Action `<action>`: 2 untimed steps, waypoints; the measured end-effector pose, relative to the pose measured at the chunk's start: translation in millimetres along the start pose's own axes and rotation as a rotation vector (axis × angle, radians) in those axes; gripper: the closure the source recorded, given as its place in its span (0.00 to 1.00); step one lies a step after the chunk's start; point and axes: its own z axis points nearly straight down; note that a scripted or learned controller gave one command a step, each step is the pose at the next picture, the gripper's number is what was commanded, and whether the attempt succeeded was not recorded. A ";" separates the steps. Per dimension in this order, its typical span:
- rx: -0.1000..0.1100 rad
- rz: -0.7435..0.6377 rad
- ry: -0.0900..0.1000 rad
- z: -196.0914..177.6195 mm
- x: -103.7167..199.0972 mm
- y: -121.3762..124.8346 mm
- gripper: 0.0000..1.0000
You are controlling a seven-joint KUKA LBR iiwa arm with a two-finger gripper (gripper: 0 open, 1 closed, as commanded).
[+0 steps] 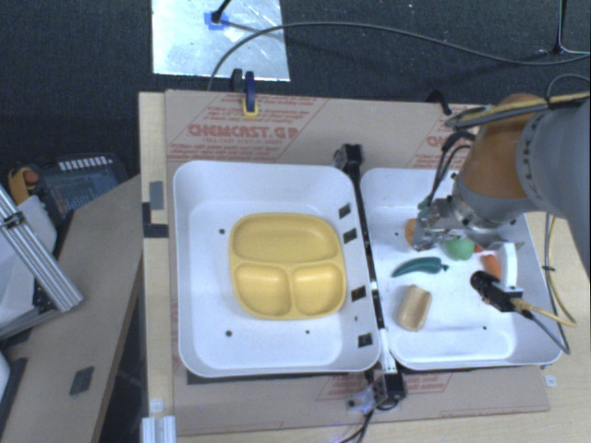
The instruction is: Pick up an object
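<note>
Here's the arm (554, 160): a thick, rounded grey casing, a broad orange band (494, 160) above the wrist, then a grey metal wrist block (443, 224). Thin dark cables (446, 169) run alongside the orange section.

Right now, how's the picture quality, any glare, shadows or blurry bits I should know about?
In the camera view, lighting is even and soft, with faint shadows under the yellow tray and the tan object; the foil sheet above the bench glares brightly; both white bins look slightly washed out; the gripper and the small green items near it are a little soft, so fine detail there is hard to read.
</note>
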 end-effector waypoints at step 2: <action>-0.005 -0.003 0.000 -111.8 -4.0 4.9 1.00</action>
